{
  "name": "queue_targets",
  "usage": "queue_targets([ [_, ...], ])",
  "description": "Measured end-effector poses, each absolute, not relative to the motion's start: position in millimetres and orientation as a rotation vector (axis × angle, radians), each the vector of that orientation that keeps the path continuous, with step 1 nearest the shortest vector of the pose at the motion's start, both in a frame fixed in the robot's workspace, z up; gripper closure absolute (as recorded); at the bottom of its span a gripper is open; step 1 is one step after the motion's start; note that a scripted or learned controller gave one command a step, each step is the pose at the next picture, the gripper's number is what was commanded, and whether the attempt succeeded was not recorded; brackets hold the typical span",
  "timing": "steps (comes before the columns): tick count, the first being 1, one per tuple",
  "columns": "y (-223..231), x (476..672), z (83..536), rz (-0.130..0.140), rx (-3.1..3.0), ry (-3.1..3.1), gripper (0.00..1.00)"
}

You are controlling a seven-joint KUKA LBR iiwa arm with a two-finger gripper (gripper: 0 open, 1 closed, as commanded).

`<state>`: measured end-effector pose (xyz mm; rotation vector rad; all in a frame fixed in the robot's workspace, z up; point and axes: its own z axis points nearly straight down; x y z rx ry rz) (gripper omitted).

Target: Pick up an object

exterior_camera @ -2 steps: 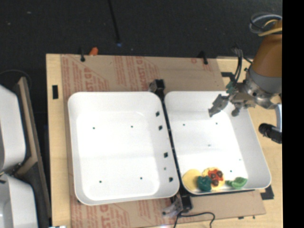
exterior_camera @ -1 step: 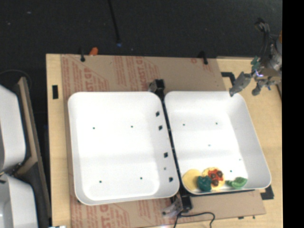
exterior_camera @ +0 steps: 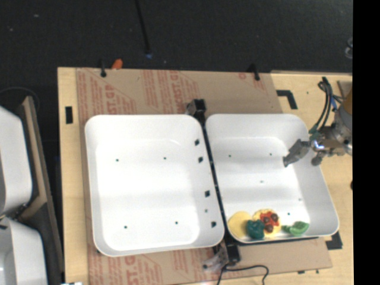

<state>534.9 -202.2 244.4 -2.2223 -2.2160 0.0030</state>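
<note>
A small heap of objects lies at the front edge of the right bin (exterior_camera: 249, 135): a pale yellow piece (exterior_camera: 238, 222), a teal piece (exterior_camera: 255, 231), a red and yellow piece (exterior_camera: 270, 218) and a green piece (exterior_camera: 296, 227). My gripper (exterior_camera: 303, 158) hangs over the bin's right side, well behind the heap and apart from it. Its two fingers are spread, one grey finger (exterior_camera: 293, 155) pointing left and down. The gripper is open with nothing between its fingers.
The left bin (exterior_camera: 145, 183) sits beside the right one, with a black divider (exterior_camera: 208, 171) between them. Both rest on a cardboard sheet (exterior_camera: 148, 94) on the bench. Cables (exterior_camera: 325, 103) hang by the wrist at the right.
</note>
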Motion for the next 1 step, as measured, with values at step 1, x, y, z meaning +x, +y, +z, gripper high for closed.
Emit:
queue_targets([
  [1, -172.9, 493.8, 123.0, 0.008, -2.215, -2.215, 0.0],
])
